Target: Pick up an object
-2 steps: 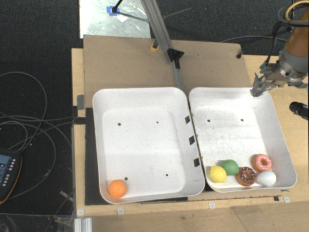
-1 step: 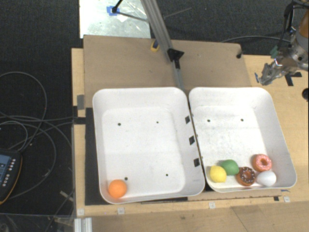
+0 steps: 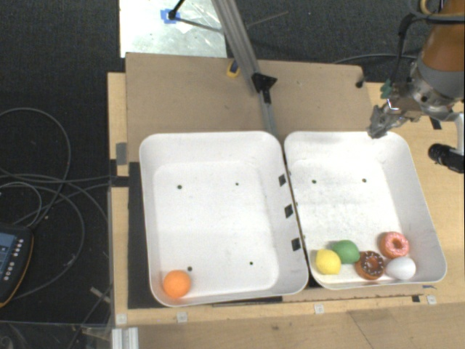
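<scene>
An orange ball lies in the near left corner of the left bin. Along the near edge of the right bin sit a yellow lemon, a green round object, a chocolate doughnut, a pink doughnut and a white egg-shaped object. My gripper hangs over the far right corner of the right bin, well away from these objects, with nothing seen between its fingers.
A slanted metal pole crosses the far side of the brown bench. Black clips sit along the seam between the bins. Cables and a handheld pendant lie on the dark floor at left.
</scene>
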Action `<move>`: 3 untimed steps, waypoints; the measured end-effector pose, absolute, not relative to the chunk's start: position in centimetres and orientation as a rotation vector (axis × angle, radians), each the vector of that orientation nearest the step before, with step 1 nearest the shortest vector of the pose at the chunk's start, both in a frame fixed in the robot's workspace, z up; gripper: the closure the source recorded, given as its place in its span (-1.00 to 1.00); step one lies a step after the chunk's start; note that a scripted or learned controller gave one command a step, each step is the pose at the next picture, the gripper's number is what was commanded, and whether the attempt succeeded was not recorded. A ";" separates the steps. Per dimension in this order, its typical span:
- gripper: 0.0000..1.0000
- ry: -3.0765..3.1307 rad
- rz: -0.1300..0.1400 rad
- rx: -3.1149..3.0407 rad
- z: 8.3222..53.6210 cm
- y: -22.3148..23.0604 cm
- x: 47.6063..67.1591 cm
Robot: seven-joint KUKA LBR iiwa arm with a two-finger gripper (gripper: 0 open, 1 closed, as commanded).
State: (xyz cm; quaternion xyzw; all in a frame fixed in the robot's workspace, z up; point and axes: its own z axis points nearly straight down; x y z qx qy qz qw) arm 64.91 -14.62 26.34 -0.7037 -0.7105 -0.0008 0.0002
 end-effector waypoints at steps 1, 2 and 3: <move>1.00 -2.231 -0.002 -2.210 25.1 -10.1 64.4; 1.00 -2.232 -0.003 -2.210 24.6 -5.5 64.5; 1.00 -2.233 -0.004 -2.208 25.3 0.1 63.6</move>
